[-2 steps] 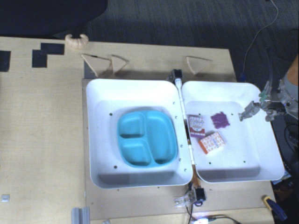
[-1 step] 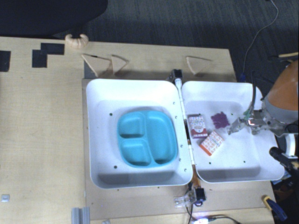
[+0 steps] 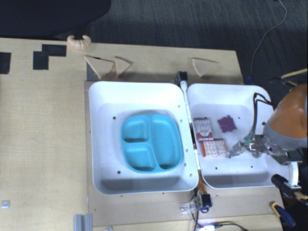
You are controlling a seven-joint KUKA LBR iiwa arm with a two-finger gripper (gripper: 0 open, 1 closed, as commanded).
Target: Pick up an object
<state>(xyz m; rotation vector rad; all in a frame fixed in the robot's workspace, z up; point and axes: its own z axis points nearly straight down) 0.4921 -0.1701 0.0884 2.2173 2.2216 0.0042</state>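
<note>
Looking down on the right bin [image 3: 260, 177], we see the gripper [image 3: 237, 150] low over its floor; whether its jaws stand apart or together we cannot tell, since the tip is small and blurred. Just beyond the jaws, toward the bin divider, lies a small flat carton [image 3: 213, 147] printed red and white, with a second similar carton [image 3: 202, 127] above it. A lumpy purple object [image 3: 227, 123] sits near them, perhaps soft. The arm [image 3: 291, 124] is cut off at the edge. The left bin [image 3: 103, 177] holds a glossy blue divided tray [image 3: 151, 142].
</note>
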